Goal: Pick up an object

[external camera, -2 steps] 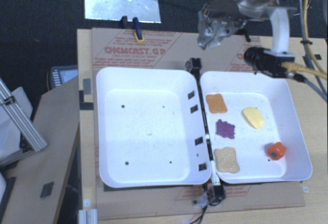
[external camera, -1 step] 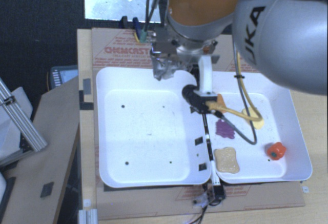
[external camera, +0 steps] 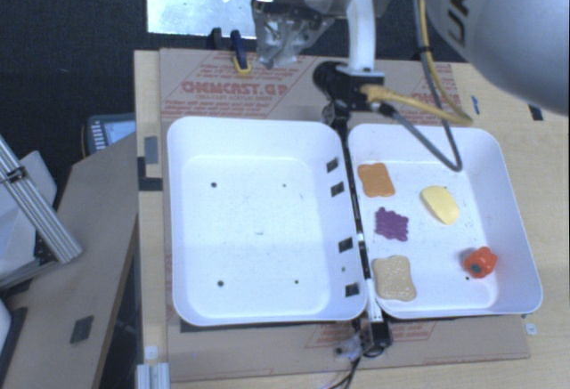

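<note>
The gripper [external camera: 283, 38] hangs high at about twelve o'clock over the bench [external camera: 499, 102], past the far rims of both bins, and I cannot tell how it is set or whether it carries anything; nothing shows beneath it.

The things to pick from all lie in the right bin [external camera: 499, 165]: an orange slab [external camera: 376, 180] at its ten o'clock, a yellow piece [external camera: 440, 205] near the middle, a purple cluster [external camera: 391, 223] at eight o'clock of that, a tan biscuit-shaped piece [external camera: 394, 278] at the bin's seven o'clock, and a small red-orange fruit [external camera: 478, 263] at five o'clock.

To do this well, I would say go for the yellow piece: it sits apart from its neighbours and away from the walls, so a straight drop from above should be unhindered. The biscuit and orange slab lie close to the wall shared with the left bin [external camera: 196, 200], awkward for a flat grab.

A grey cable [external camera: 427, 145] crosses the right bin's far rim and could snag.
</note>
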Motion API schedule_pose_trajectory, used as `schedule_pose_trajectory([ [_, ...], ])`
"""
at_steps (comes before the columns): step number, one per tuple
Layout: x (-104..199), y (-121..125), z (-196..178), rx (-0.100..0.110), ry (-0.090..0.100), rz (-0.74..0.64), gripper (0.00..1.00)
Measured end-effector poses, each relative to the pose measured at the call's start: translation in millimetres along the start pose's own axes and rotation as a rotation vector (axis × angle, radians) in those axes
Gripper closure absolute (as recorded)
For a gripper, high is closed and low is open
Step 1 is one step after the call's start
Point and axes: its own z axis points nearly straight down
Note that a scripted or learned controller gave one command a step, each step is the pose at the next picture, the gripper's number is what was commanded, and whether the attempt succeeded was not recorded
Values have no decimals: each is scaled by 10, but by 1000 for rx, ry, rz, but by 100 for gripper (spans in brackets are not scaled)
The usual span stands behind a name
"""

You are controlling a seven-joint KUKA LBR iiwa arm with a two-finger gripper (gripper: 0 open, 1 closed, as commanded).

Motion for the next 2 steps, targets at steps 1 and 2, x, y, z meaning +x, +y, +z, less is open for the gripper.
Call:
schedule_pose_trajectory([
  [1, -380, -192, -364, 7, -4, 8, 100],
  [2, -1241, -327, -343, 12, -7, 14, 100],
])
